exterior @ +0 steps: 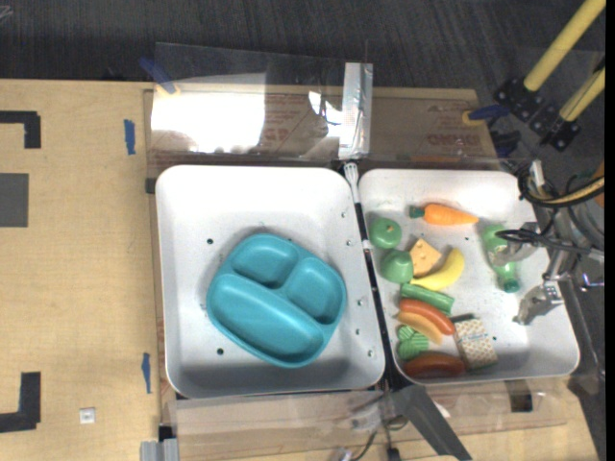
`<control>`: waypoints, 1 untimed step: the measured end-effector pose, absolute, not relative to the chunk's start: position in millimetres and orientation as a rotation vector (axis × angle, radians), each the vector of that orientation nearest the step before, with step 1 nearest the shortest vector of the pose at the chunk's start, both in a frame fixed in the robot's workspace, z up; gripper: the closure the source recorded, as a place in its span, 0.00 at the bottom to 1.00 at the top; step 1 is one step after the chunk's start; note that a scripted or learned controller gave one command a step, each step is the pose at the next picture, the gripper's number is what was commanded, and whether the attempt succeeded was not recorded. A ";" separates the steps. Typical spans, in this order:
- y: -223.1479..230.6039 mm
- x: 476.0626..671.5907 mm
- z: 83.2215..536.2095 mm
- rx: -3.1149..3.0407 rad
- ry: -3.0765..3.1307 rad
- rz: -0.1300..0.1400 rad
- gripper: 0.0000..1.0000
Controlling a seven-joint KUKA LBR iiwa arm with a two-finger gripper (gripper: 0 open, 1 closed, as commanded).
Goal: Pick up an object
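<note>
Two shallow white bins sit side by side on a tan bench [67, 286], seen from above at a slant. The left bin [183, 209] holds a teal divided plate [277, 298], lying slightly askew near the bin's middle with its three compartments facing up.

The right bin [557, 349] carries a scatter of toy food, most of it bunched against the wall it shares with the left bin. A carrot [449, 215] lies near the far wall. Below it, a green apple [385, 232] sits next to the shared wall, with a cheese wedge [426, 255] and a banana [442, 272] just beside it; the banana touches the cheese. A second round green piece [395, 266] rests under the apple. Nearer the front wall, a green pod [428, 297], an orange-red hot dog [428, 319], a patterned cube [476, 343] and a dark red sausage [434, 363] lie close together, several of them touching. Apart from that cluster, toward the right side, stands a small green-and-teal object [503, 257], its form unclear.

The gripper [534, 305] hangs over the right side of this bin, near that small object, on the grey arm [586, 248] entering from the right. Whether its jaws are open or closed cannot be told, and nothing is seen between them. A clear plastic sheet [259, 113] lies on the bench behind the bins.
</note>
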State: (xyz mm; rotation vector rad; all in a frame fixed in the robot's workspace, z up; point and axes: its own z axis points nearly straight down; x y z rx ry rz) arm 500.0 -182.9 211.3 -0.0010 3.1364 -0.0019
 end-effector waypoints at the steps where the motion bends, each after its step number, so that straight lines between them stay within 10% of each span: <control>1: -216.6 572.1 92.8 0.099 3.127 -0.005 0.00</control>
